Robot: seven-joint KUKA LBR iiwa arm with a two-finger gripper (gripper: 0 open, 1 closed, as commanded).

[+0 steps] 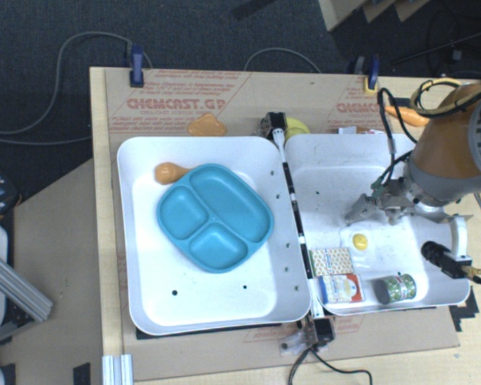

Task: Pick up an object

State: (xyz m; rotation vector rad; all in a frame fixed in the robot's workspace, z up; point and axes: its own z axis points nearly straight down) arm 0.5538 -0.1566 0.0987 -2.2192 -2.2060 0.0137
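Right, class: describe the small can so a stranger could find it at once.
Start at the right-hand white bin and go to its near right corner. The can lies there on its side, right of a red-and-white carton; it alone is round, green and metallic.

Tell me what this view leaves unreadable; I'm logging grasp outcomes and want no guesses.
- End effector, camera view: the wrist above covers it, so a grasp cannot be judged.
- Yellow object behind the bins: half hidden by the right bin's rim.
- Small carton and can: labels too small to read.
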